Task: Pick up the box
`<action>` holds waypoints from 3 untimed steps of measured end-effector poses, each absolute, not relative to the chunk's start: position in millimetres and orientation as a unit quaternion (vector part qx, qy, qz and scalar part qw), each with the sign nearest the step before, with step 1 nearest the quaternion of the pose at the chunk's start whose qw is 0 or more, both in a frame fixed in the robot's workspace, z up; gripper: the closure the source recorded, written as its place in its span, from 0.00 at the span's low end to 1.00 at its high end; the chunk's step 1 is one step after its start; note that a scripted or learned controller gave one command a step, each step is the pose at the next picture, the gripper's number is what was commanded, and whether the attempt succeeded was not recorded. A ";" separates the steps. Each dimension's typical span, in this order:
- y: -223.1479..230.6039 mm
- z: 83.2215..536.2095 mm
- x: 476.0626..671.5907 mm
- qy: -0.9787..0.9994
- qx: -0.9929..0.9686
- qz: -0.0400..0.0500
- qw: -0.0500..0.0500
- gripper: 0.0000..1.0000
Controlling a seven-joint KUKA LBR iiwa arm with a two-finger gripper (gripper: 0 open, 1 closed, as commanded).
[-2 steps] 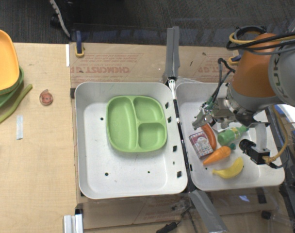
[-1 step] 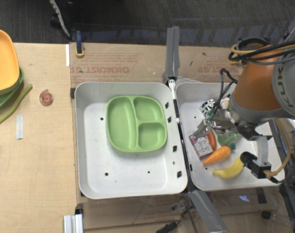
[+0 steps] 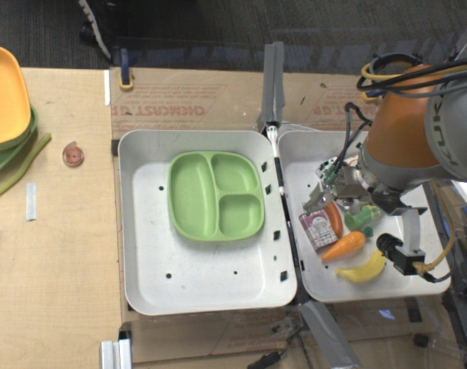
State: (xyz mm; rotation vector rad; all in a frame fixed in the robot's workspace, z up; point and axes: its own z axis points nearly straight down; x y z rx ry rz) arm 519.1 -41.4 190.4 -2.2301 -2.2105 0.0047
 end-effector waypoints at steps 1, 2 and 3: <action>-42.3 190.7 521.5 -0.705 -0.709 0.001 0.001 0.00; -39.4 190.5 502.4 -0.705 -0.709 0.002 0.001 0.00; -97.8 110.2 484.7 -0.763 -0.646 -0.004 -0.005 0.00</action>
